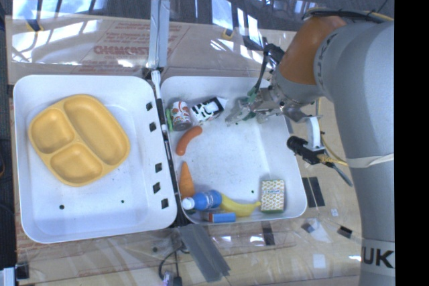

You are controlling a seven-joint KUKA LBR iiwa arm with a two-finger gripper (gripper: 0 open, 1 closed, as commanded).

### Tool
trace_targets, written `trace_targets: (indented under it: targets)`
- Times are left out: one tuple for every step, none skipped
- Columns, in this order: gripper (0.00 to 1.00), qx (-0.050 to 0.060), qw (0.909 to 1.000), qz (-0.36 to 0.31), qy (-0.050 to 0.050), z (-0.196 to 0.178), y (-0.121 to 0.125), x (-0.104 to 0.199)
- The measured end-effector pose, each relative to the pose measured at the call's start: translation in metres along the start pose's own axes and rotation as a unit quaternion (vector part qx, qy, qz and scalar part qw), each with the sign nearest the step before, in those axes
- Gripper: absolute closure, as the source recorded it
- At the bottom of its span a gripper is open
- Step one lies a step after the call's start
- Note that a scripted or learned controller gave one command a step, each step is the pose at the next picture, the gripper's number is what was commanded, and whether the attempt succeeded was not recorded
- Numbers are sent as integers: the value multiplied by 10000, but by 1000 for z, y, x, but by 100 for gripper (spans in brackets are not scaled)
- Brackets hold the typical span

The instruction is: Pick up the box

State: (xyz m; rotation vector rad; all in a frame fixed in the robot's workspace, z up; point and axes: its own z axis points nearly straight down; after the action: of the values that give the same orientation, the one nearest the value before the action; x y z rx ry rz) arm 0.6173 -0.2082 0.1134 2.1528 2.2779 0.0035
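Note:
The box point(273, 195) is small, with a green-and-white pattern, and lies flat near the front right corner of the right bin point(281, 144). My gripper point(242, 111) hangs over the back of that bin, well behind the box and not touching it. It is just right of a black-and-white carton point(208, 109). Nothing shows in its grasp.
Along the right bin's left side lie a can point(179, 115), a red sausage point(189, 139) and a carrot point(186, 179). A blue bottle point(204, 200), a banana point(240, 206) and a marker point(220, 216) line the front wall left of the box. The left bin holds a yellow divided plate point(77, 137).

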Motion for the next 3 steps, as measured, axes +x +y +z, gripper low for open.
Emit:
trace_targets:
  targets:
    - [100,-17,10000,-19,-7,-10,1,0]
    - [0,-16,10000,-20,-7,-10,1,0]
    - [0,56,10000,-62,28,16,-101,25]
